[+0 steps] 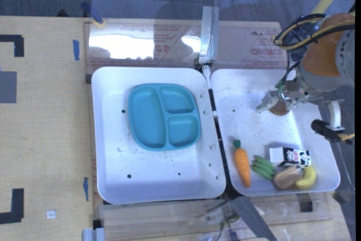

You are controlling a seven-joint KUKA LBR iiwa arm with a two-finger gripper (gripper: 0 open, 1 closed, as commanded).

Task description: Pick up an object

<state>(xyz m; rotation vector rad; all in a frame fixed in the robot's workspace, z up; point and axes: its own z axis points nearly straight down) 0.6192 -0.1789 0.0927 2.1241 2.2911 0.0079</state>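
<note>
Two shallow white bins sit side by side on the bench: the left bin (107,138) carries a teal divided plate (164,115), and the right bin (248,93) holds a small cluster of toy foods along its near edge. The grey arm (330,59) reaches in from the right, its orange band up near the wrist, and the gripper (276,103) hangs over the far-right part of the right bin.

The relation that matters is that the pickable objects lie toward the camera from the gripper, well apart from it. The carrot (242,163) lies nearest the divider, its long axis running roughly front to back with the green top pointing away from the camera. Just beside it are green pea pods (262,167), then a brown bread roll (286,177), a banana (307,178) and a small black-and-white cow-patterned box (291,156).

Something brownish sits right at the fingertips, but it is too blurred to tell whether it is an object, part of the tool, or a grasped thing. Whether the jaws are spread or pressed together cannot be told. The arm's upper part is cut off at the right.
</note>
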